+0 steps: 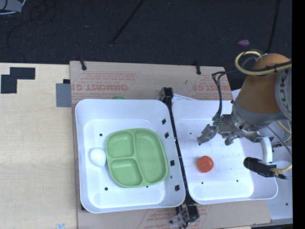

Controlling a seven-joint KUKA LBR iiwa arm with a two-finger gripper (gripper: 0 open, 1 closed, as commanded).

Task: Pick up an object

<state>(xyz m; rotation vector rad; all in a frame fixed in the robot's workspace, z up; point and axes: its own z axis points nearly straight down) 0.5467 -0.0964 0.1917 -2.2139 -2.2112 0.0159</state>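
A small red tomato-like ball lies in the right bin, near its middle front. My gripper hangs over the same bin, a little behind and to the right of the ball and apart from it. Its two dark fingers are spread open and hold nothing. The grey arm with its orange band reaches in from the right.
The left bin holds a green three-part plate and a white egg-shaped thing touching the plate's left edge. A black divider runs between the bins. A black cable end hangs over the right bin's right side.
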